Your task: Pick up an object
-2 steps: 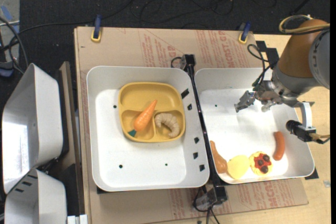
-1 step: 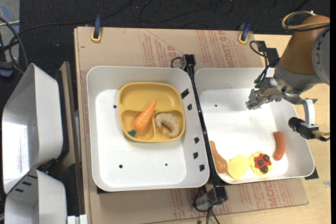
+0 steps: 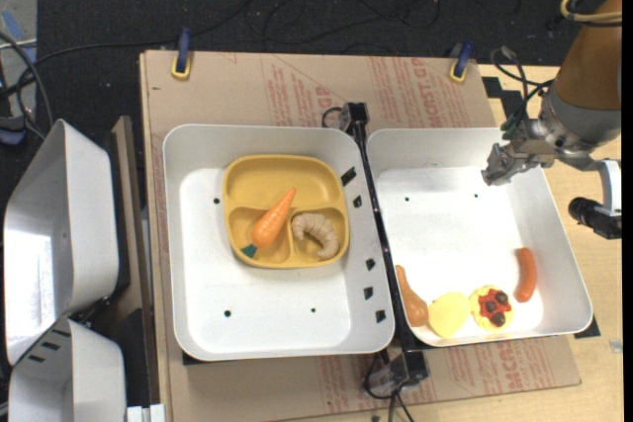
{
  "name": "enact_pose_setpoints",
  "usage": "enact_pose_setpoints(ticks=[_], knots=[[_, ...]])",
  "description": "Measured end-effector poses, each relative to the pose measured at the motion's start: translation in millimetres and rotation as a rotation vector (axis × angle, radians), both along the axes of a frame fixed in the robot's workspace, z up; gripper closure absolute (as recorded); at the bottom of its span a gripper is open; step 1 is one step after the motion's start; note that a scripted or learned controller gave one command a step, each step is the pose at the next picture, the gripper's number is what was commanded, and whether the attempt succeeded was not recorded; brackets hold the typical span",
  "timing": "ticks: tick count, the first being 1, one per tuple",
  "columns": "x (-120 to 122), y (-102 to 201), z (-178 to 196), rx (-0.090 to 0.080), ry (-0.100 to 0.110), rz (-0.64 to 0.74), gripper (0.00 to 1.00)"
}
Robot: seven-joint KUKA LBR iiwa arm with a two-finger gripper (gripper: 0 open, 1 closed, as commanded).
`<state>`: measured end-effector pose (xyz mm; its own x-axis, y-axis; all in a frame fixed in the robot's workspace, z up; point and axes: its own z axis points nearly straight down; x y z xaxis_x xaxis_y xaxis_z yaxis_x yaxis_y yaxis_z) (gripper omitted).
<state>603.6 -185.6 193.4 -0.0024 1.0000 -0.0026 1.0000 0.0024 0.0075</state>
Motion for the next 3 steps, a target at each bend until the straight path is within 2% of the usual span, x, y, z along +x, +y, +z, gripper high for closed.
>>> enact_pose_setpoints(ticks=[1,2,3], knots=[[0.2,-9.6,58.2,-0.001,0.0,-0.001,1.0],[1.4,-9.7,88.7,0.0,0.002,0.001,1.0],[19.6,44.4,86.1,0.003,0.004,0.006,1.0]])
